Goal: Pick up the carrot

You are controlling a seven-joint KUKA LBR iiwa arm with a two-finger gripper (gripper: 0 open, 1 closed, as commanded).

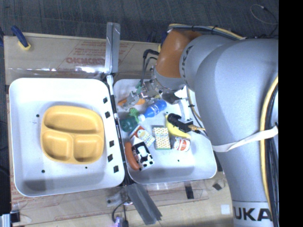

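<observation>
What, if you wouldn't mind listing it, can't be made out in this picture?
- Gripper, camera view: too small and lost among clutter to tell open from shut, or whether it touches the carrot.
- Right bin, camera view: its back and right side are hidden by the arm.
- Carrot: partly covered by the gripper.

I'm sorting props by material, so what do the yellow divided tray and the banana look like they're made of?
Yellow tray: likely moulded plastic, matte, with soft rounded compartment edges and even colour. Banana: probably a plastic toy, with a slight sheen and uniform yellow, though that's uncertain from here.
</observation>
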